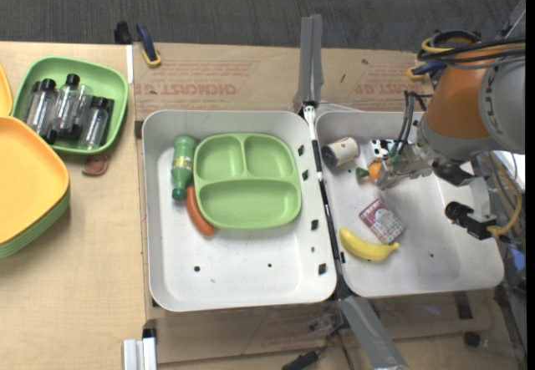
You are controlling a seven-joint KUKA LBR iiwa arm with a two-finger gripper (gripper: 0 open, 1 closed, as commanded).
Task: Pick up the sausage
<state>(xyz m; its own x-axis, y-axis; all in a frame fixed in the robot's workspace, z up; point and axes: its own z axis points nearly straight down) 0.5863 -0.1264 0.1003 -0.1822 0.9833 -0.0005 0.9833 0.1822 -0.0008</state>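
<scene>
Reading mirrored "CHEMCHZT" on cardboard (219, 80) behind the sausage (199, 211).

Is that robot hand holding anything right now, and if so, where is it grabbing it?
It cannot be told. The gripper sits low in the right bin, near a small orange thing. The sausage lies untouched in the left bin, beside the green plate.

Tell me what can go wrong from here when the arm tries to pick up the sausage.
1. The sausage lies tight against the green plate, beside the green bottle, so the fingers may nudge these.
2. The gripper is over the right bin, so it must cross the wall between the bins.
</scene>
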